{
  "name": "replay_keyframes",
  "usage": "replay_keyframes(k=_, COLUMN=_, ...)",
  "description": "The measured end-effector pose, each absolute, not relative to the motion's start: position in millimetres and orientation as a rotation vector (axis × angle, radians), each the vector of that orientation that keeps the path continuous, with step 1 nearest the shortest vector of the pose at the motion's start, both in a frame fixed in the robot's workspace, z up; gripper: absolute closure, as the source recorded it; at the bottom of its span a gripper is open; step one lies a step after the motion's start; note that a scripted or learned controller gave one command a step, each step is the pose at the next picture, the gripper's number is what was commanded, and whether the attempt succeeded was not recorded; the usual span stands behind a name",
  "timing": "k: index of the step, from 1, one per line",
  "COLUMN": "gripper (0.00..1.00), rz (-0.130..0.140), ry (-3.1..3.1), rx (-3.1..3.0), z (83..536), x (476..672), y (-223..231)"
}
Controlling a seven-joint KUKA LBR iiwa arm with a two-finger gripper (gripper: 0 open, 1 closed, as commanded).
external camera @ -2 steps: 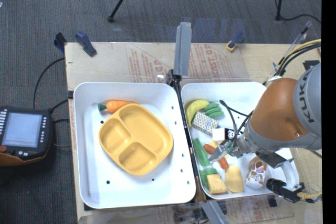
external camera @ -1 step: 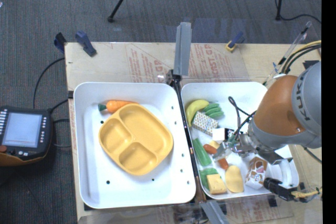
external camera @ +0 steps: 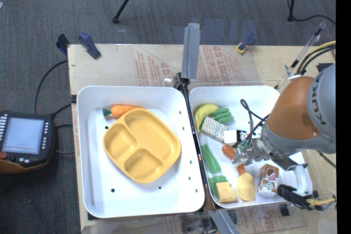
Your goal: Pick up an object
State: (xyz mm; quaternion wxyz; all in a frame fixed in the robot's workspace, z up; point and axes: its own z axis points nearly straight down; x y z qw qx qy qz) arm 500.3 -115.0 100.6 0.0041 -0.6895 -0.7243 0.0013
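The grey arm enters from three o'clock over the right bin. The left bin holds a yellow divided plate, a carrot at its eleven o'clock. The gripper hangs over the toy food; I cannot tell its finger state.

The right bin held the loose objects: a yellow banana at its far left with a green ridged piece just beside it, a silver patterned packet nearer, a green pod along the left wall, and a cheese wedge, pale yellow piece and small carton near the front.
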Motion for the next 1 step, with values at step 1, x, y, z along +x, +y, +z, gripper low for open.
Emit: replay_keyframes(k=1, gripper=1.00, rz=-0.006, ry=-2.263, rx=-2.179, z=189.0, x=544.0, y=-33.1)
